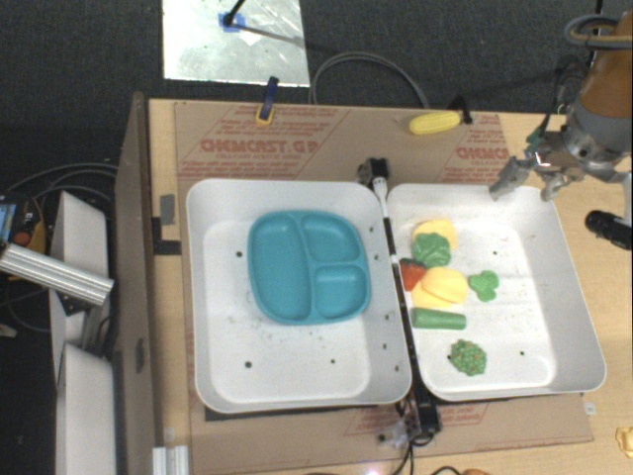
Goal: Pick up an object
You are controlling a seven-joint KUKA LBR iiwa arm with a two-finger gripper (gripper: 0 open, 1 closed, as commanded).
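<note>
The tool [526, 179] hangs over the far right corner of the right bin [569, 265], its two fingers spread apart with nothing between them. The toy foods lie in that bin's left half, well apart from the tool: a yellow piece [441, 287], green pieces [431, 249], and a green knobbly piece [468, 356] nearer the front. A blue divided plate [308, 266] sits in the left bin [213, 265] on the counter [326, 137]

We see left white plastic bin [213, 295]: blue sectioned plastic tray [307, 266] inside | right white plastic bin [564, 295]: cluster of small plastic toy foods [440, 285] near its left wall | gripper [527, 181] above right bin's far edge
</note>
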